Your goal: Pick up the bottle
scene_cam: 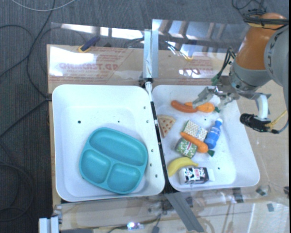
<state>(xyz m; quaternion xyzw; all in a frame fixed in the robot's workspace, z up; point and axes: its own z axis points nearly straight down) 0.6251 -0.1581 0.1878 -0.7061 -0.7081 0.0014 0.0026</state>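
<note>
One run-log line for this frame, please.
gripper: over right bin, above carrot | bottle: lying in right bin, not grasped

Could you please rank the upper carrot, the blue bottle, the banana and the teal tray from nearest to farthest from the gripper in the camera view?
From the gripper:
1. Upper carrot, just below it, at the right bin's top.
2. Blue bottle, further down, at the bin's middle right.
3. Banana, near the bin's bottom edge.
4. Teal tray, across in the left bin.
</note>
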